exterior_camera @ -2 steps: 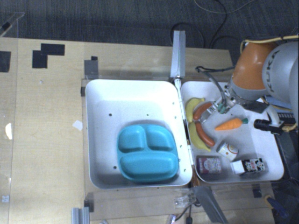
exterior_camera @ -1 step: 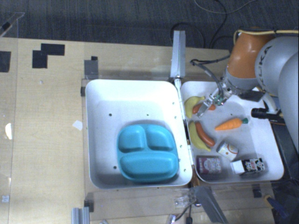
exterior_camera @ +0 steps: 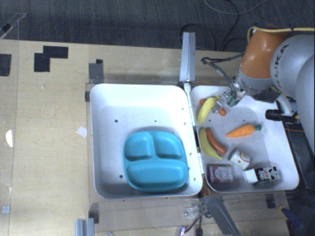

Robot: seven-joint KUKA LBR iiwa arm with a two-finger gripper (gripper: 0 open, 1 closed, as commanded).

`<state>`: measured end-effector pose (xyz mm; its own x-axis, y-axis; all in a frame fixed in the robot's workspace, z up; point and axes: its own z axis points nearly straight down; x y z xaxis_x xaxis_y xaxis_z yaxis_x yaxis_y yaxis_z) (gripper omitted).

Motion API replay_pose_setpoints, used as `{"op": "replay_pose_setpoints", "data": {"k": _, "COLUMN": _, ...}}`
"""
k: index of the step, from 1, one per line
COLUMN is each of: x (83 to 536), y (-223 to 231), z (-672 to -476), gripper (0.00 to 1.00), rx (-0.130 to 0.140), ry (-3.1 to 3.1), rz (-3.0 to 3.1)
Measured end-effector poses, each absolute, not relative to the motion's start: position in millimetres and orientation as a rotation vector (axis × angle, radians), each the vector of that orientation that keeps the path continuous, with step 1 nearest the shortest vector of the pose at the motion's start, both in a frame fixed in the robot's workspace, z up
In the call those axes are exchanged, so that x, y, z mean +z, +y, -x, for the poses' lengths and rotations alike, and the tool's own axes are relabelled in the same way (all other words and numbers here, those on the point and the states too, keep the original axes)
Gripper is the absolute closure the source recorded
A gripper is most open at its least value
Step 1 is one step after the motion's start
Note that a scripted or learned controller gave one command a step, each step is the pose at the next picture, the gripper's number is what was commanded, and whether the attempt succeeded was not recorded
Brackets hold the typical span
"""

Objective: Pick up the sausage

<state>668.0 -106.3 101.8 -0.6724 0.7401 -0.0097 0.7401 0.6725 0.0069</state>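
We see the gripper (exterior_camera: 227,101) low at far end of right bin (exterior_camera: 290,171), by a banana (exterior_camera: 206,109); can't tell its state. Sausage (exterior_camera: 215,141) lies near the left wall, touching another banana (exterior_camera: 208,149), carrot (exterior_camera: 242,130) to its right.

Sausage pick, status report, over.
Gripper low at right bin's far side, by upper banana. Sausage untouched, lying against lower banana. Carrot nearby, apart.
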Motion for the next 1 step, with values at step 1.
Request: {"op": "replay_pose_setpoints", "data": {"k": 1, "x": 282.1, "y": -39.4, "z": -639.3, "gripper": 1.0, "rx": 0.008, "ry": 2.791, "rz": -1.42}}
